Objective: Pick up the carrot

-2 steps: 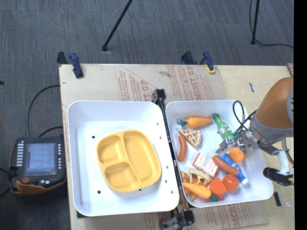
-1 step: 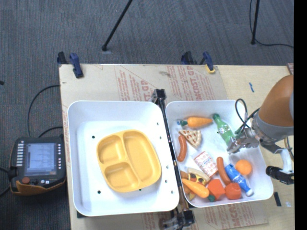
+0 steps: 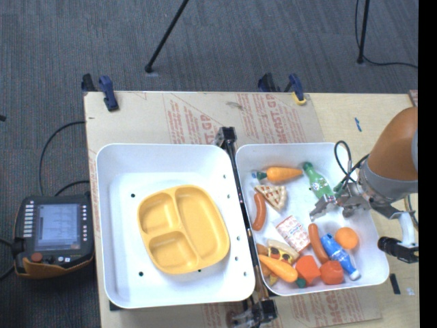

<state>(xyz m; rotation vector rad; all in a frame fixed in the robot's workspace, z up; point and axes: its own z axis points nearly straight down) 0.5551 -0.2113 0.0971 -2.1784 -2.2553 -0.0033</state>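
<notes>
Camera view gives you, at far left, a teach pendant (image 3: 54, 234) on the floor beside the bench. Next comes the left bin (image 3: 113, 176), which holds a yellow divided plate (image 3: 183, 229). Moving on to the right bin (image 3: 372, 279), you meet a clutter of toy food. The carrot (image 3: 282, 174) lies near the far rim, on its side, its green top pointing left and its orange body running right. Just right of it stands a green bottle (image 3: 316, 180), and just below it a pizza slice (image 3: 274, 196) and a sausage (image 3: 259, 211).

Further right, the gripper (image 3: 332, 206) hovers over the bin's middle, beside the bottle and apart from the carrot. You can see its fingers spread, with nothing between them.

You should expect the carrot to be light, stiff and smooth, likely hard plastic, so it may slip or roll under pinching. Take it across the thick middle of the orange body, fingers square to its length, and mind the bottle close at its right end.
</notes>
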